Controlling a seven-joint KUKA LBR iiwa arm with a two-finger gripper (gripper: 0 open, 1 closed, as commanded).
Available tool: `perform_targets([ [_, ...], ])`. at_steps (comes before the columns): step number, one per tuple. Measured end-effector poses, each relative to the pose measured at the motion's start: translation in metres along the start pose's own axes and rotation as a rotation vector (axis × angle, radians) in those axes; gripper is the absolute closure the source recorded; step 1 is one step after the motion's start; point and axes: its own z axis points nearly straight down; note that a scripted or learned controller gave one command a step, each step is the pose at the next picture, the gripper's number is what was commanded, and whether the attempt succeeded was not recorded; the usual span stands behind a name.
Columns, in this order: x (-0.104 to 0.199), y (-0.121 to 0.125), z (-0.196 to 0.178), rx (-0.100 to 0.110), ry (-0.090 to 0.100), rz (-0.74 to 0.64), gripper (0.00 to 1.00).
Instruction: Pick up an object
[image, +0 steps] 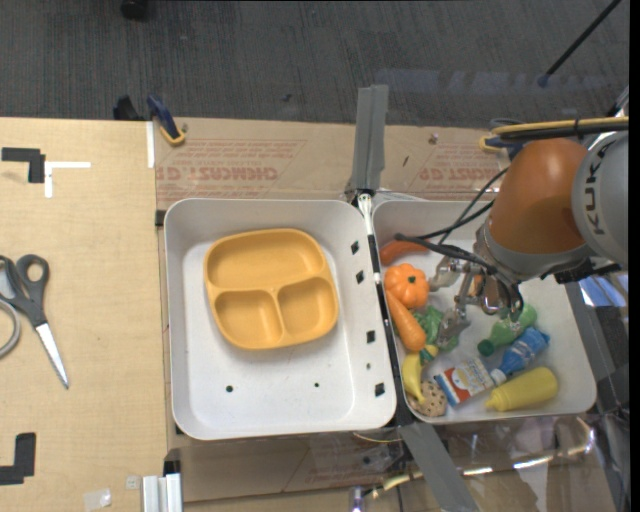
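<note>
Cardboard-topped table (250, 160), two bins: hand (470, 300) low in right bin (575, 330) over carrot (405, 322) and greens (430, 325), fingers apparently spread with nothing between them, so pick not yet made, grasp and lift remain.

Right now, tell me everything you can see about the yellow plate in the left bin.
The plate is a yellow-orange tray that looks like plastic, with rounded corners and three hollows: one long one across the back, two smaller ones in front. It lies flat and slightly turned on the floor of the left bin, toward its back. It holds nothing.
</note>
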Motion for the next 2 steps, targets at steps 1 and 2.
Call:
perform_targets([
  [1, 0.016, 0.003, 0.001, -0.001, 0.002, 0.093, 0.00],
  [2, 0.064, -0.005, 0.000, -0.001, 0.001, 0.068, 0.00],
])
